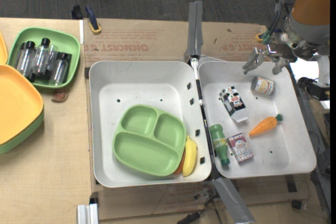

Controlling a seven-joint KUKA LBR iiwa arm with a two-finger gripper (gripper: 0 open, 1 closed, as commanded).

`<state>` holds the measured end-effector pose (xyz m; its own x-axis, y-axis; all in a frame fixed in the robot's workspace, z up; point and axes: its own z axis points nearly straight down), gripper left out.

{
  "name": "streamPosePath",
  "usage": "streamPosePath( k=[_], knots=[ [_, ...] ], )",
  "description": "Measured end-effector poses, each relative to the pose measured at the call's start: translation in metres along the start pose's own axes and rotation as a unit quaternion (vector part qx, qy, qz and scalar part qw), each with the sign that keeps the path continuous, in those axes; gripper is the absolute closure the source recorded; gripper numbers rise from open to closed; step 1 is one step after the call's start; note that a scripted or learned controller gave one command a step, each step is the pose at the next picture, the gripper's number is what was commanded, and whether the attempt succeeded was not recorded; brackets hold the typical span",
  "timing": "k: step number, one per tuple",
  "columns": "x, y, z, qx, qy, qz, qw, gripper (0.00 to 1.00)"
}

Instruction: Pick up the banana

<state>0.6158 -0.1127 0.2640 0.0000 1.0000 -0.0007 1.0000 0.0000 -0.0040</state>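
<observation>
1. The banana lies in the left bin, at its near right corner, wedged between the green divided plate and the bin's right wall. It is touching the plate's rim, so only its outer curve is exposed.
2. Something orange peeks out just beneath the banana; I cannot tell what it is.
3. The tight spot matters: I judge a grasp must come from above, along the gap beside the wall.
4. The right bin holds a green bottle, a small carton, a toy carrot, a cow-patterned box and a can.
5. The gripper hovers at the right bin's far edge, fingers spread apart and holding nothing, well apart from the banana.
</observation>
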Motion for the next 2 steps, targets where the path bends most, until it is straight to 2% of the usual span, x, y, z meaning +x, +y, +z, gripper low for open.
streamPosePath(
  k=[2],
  knots=[
    [-0.001,0.014,0.057,0.0,0.0,0.055,0.9985,0.0]
  ],
)
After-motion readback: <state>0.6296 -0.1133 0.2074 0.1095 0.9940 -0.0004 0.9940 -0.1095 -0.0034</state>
